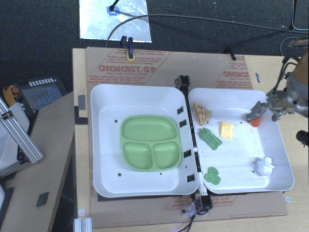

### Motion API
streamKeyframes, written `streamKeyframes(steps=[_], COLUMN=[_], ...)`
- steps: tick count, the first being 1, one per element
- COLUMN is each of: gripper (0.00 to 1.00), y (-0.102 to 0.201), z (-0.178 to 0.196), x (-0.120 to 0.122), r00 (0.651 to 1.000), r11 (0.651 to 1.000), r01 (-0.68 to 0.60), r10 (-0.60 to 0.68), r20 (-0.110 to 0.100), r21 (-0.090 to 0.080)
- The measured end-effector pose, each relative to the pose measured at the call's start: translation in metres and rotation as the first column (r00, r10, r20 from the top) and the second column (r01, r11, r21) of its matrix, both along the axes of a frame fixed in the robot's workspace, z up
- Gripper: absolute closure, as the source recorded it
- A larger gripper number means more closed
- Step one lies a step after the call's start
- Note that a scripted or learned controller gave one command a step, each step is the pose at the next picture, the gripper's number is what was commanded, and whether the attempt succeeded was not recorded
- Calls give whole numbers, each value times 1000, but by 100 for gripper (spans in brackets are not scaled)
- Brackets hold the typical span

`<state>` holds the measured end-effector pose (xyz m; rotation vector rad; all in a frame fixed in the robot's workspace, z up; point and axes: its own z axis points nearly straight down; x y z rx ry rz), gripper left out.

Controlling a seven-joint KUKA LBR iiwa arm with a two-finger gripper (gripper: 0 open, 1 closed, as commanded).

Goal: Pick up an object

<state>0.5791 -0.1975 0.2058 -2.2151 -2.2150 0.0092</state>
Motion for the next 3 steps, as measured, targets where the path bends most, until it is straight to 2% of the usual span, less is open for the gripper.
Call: streamKeyframes(steps=[1, 2, 3], gripper=[0, 0, 0], y=[1, -2, 2], z=[7, -36, -84], x=[3, 7, -2], r00=[1000, 1000, 1000], r11=[1000, 1000, 1000], r01=[-3, -2, -2], r10=[3, 2, 2], r20=[11, 9, 8], r21=[-3, -2, -2])
